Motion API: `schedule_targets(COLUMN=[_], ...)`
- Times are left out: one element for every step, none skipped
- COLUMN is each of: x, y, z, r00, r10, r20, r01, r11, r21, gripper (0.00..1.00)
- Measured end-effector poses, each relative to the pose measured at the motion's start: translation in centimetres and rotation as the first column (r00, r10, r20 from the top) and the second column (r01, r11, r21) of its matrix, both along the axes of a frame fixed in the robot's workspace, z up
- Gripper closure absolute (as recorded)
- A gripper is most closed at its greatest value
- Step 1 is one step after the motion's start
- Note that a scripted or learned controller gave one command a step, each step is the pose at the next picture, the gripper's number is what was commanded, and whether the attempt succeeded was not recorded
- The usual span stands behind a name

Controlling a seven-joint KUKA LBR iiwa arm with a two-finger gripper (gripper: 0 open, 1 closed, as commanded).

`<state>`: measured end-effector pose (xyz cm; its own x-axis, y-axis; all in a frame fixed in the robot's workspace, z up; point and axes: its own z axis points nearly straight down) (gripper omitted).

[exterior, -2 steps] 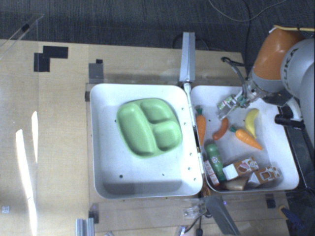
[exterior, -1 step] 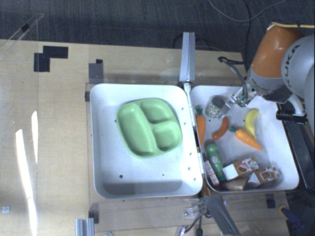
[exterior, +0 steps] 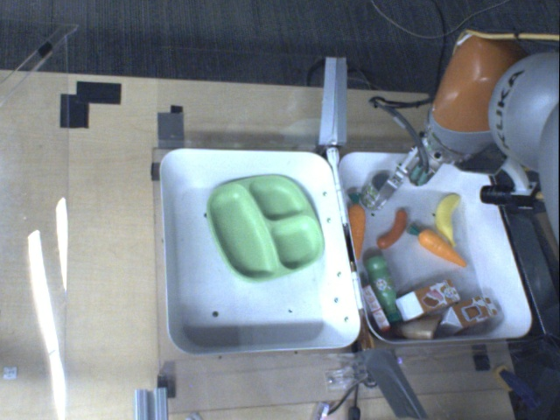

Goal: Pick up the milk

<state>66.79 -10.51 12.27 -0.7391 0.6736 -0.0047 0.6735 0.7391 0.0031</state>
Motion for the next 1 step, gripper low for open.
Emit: schedule_targets(x=[-0.52], y=[1.59], z=[1.59], r00=[0.995], r10=[0.096], r20=[0.004], r01=[-0.096], r11=[0.995], r21=[-0.001], gripper=[0.0])
